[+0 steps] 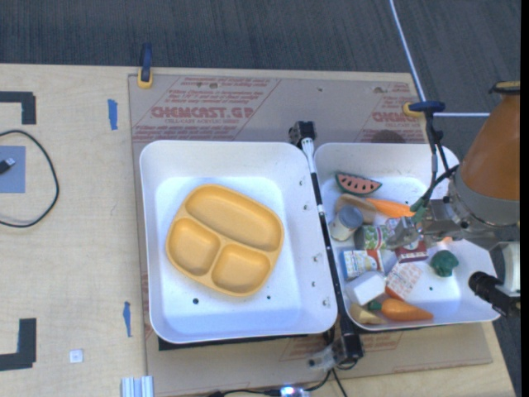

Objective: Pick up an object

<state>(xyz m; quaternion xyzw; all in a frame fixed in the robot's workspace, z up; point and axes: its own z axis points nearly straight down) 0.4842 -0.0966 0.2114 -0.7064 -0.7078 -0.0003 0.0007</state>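
Note:
The right bin (376,157) holds a pile of toy food. A watermelon slice (358,184) lies at its back, with an orange carrot (382,206) just in front of it. A blue cup (350,218) and a small can (372,238) sit at the left, and white cartons (360,263) lie in the middle. A green broccoli (445,262) is on the right, and a second carrot (403,309) lies at the front. My gripper (407,235) hangs low over the middle of the pile, beside the can and above a patterned carton (403,281).
The left bin (157,222) carries a yellow plate (225,238) with three compartments. The arm's orange band (498,147) and grey wrist come in from the right over the right bin's far side. A black cable (33,188) loops on the bench at the far left.

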